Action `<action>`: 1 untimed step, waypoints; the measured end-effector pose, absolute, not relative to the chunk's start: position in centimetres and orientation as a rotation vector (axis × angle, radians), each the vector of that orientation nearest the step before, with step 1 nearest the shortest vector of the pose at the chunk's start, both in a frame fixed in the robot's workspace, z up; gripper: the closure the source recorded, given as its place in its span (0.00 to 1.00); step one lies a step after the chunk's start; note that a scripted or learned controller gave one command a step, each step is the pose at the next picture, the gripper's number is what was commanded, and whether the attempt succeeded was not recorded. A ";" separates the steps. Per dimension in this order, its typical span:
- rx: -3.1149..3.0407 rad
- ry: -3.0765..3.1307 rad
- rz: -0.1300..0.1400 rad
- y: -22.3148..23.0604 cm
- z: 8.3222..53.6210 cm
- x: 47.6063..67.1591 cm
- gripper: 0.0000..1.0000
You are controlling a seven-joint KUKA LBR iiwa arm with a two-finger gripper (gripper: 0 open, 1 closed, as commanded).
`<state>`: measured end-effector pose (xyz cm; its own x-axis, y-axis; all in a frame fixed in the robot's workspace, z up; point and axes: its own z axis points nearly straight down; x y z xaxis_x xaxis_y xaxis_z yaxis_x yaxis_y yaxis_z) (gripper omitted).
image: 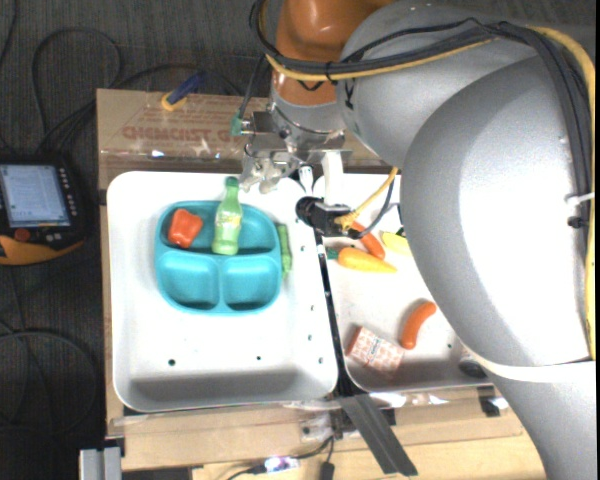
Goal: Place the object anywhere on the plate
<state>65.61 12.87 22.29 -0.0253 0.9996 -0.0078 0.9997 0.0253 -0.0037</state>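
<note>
A blue divided plate [220, 286] sits in the left bin [145, 348]. A green bottle [227, 223] lies across the plate's back rim, its cap pointing to the back. In the plate's back-left compartment rests a red-orange pepper [184, 227]. My gripper [263, 175] hangs just behind and to the right of the bottle's cap, with its fingers apart and nothing between them.
The right bin [435, 368] holds a carrot [364, 260], an orange sausage [417, 323], a red and white packet [373, 349] and a yellow piece [397, 240]. A thin green item [284, 248] lies by the plate's right rim. The arm's bulk covers the right bin's far side.
</note>
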 end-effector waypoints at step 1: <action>2.191 2.247 -0.014 12.9 22.3 65.6 0.00</action>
